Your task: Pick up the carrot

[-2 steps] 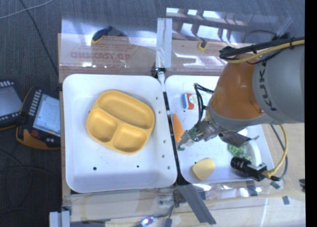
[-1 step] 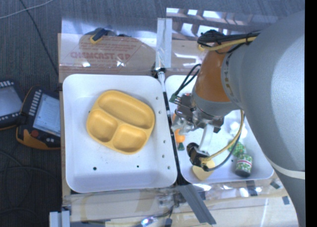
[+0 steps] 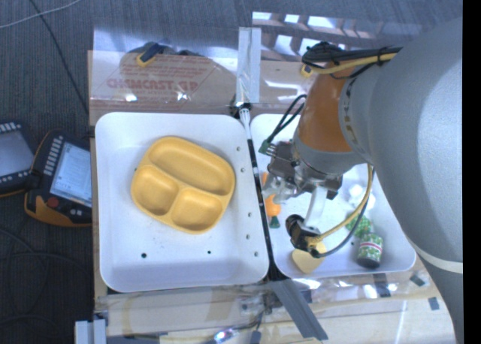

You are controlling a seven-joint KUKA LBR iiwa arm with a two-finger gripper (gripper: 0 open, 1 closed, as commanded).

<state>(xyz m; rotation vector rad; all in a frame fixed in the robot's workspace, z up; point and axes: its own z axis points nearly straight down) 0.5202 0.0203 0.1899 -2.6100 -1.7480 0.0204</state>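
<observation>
In right bin point(image 3: 391, 260), small orange carrot point(image 3: 273, 208), mostly hidden by arm point(image 3: 327, 121).

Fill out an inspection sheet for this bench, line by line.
Surface: two white bins side by side, left bin, right bin.
Job's things: carrot, a small orange bit at the right bin's left wall, mostly hidden by the arm.
Clutter: yellow divided plate in the left bin; green patterned item and tan piece in the right bin.
Gripper: gripper low over the carrot.
Cables: yellow and black cable looping off the wrist.
Surroundings: teach pendant on grey carpet.
</observation>
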